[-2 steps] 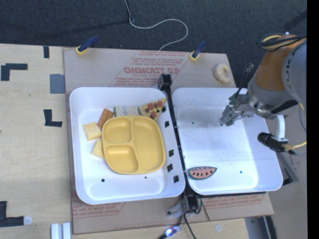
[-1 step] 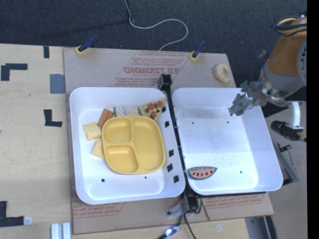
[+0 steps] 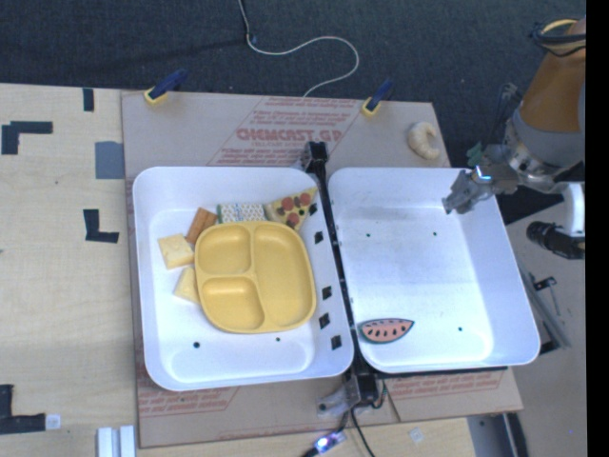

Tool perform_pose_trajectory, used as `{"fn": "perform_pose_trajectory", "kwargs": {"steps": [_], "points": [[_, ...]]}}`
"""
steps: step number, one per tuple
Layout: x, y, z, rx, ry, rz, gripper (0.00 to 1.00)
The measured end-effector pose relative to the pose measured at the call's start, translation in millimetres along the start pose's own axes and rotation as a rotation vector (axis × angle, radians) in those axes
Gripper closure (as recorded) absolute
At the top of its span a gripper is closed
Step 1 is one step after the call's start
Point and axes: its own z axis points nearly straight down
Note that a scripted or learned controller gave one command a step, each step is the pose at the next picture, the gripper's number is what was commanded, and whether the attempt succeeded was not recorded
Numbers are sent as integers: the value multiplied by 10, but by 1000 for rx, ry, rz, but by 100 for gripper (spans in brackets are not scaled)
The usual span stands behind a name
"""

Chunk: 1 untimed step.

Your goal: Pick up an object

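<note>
Two white bins [image 3: 152,255] on cardboard [image 3: 285,136]

Bench [image 3: 57,284] — cardboard sheet [image 3: 285,131], two bins [image 3: 152,255]

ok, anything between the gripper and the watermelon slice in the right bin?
Nothing: in the camera view, only bare white bin floor lies between the gripper and the watermelon slice.

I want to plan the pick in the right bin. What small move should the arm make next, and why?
Probably move the gripper toward the near-left corner of the right bin, above the watermelon slice. The gripper sits at the bin's far right edge, well apart from the slice, which lies flat and alone in that bin, so it looks like the easiest target.
</note>
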Motion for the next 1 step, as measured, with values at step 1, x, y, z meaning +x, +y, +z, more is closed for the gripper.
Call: {"fn": "perform_pose_trajectory", "kwargs": {"steps": [1], "points": [[552, -151, -18, 3, 1, -3, 100]]}}
